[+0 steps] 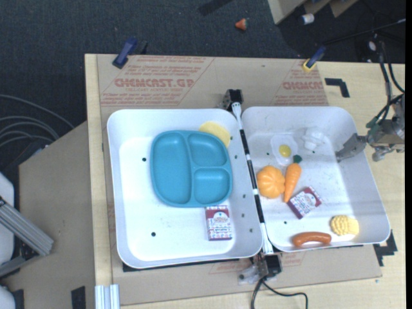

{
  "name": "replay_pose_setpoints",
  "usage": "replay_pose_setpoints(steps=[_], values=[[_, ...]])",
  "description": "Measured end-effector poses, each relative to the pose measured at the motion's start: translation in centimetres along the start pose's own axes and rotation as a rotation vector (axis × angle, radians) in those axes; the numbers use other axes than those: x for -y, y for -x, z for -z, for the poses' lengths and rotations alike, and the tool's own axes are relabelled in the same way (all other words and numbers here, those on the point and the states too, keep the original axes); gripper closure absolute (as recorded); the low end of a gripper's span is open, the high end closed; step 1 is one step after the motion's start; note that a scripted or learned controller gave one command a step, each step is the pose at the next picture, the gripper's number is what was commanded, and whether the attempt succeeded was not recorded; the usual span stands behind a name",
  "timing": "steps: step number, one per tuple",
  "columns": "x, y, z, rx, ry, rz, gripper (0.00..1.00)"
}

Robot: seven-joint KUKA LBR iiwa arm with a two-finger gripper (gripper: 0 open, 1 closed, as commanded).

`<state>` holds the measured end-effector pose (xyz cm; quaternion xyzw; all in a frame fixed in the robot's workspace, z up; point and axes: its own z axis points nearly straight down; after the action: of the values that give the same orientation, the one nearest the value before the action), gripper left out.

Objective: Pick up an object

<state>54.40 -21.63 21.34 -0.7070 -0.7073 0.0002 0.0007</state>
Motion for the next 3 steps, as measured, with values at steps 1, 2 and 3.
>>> replay_pose_setpoints(steps=[1,2,3], values=[[-2.0,-0.3,-12.9,-0.005,0.001,0.003,0.0],[-3.2,-5.7,-12.9,-0.002,-0.001,0.001,0.0],[-7.2,-11.2,-12.9,0.001,0.002,0.001,0.0]])
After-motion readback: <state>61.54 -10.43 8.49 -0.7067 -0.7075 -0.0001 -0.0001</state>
